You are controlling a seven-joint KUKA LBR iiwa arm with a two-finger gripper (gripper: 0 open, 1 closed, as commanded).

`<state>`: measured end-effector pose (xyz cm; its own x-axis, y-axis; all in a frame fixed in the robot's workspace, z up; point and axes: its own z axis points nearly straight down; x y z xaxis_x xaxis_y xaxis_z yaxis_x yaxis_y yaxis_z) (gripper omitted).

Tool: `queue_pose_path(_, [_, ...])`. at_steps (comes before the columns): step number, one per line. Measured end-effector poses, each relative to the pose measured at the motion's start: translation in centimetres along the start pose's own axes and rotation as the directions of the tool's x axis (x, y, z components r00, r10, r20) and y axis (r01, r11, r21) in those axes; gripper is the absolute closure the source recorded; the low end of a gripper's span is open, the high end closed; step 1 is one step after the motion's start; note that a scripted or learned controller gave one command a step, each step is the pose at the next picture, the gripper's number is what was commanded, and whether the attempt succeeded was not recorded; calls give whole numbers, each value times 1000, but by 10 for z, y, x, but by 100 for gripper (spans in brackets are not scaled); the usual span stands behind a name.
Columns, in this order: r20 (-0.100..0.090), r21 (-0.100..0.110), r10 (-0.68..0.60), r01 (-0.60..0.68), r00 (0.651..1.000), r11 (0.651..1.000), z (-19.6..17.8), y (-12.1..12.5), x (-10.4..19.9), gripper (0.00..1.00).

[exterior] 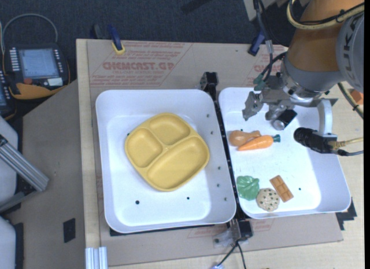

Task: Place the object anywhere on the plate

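Observation:
A yellow divided plate (167,151) lies in the middle of the left bin (110,146). In the right bin (329,195) an orange carrot (257,143) lies beside a tan piece of toy food (240,137). My gripper (265,111) hangs over the back part of the right bin, just behind the carrot and apart from it. Nothing shows in its grasp.
Near the right bin's front edge lie a green leafy piece (248,186), a round cookie (267,199) and a brown wafer (281,188). A black cable fitting (312,138) juts from the arm to the right of the carrot. The divider between the bins (222,146) runs front to back.

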<state>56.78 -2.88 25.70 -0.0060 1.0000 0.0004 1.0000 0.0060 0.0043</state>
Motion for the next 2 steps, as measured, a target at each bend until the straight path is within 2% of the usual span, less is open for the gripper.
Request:
queue_pose_path(1, [0, 0, 1, -1, 1000, 1000, 1, 27, 42, 100])
queue_pose_path(2, [1, 1, 3, -3, 1000, 1000, 18, 52, 73, 100])
